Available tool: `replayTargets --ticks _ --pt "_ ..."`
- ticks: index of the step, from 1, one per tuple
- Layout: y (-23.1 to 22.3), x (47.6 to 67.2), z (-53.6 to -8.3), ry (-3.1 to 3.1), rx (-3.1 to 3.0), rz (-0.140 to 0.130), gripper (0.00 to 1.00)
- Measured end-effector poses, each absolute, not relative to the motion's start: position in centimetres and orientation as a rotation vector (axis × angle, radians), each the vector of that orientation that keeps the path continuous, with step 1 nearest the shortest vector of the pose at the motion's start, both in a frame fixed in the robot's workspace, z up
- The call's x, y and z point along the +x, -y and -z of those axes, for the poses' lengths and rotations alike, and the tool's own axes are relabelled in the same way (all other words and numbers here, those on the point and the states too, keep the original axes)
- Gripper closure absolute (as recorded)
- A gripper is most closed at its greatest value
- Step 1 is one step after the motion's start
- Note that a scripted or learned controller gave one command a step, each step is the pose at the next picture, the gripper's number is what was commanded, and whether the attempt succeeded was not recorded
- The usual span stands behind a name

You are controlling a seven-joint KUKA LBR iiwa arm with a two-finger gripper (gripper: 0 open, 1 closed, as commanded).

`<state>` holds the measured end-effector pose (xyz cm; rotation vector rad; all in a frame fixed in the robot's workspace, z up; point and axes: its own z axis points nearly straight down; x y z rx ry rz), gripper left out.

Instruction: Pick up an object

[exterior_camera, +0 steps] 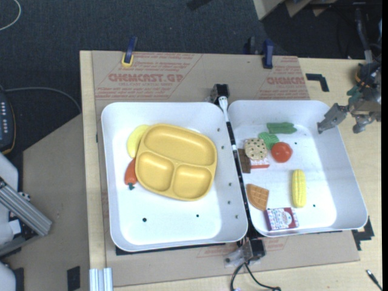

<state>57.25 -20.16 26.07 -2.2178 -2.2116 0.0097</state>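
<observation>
toy corn cob (298, 188) lies loose in the right bin (339, 162) beside a tomato (281, 153) and waffle (257, 196), spaced for easy grasping. the claw (339, 117) hovers over that bin's far right corner, released, grasping nothing.

You look down from one fixed camera above the brown cardboard-covered bench (182, 77), at a slant from its near side. It stands far enough back to take in both shallow white plastic bins, the left bin (115, 162) and the right bin (339, 162), with dark carpet floor (91, 11) beyond the far edge.
</observation>
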Motion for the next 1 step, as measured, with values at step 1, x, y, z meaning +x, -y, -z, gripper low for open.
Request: replayTargets --ticks 1 --pt "20.12 57.48 -26.73 2.223 -2.222 0.0 0.0"
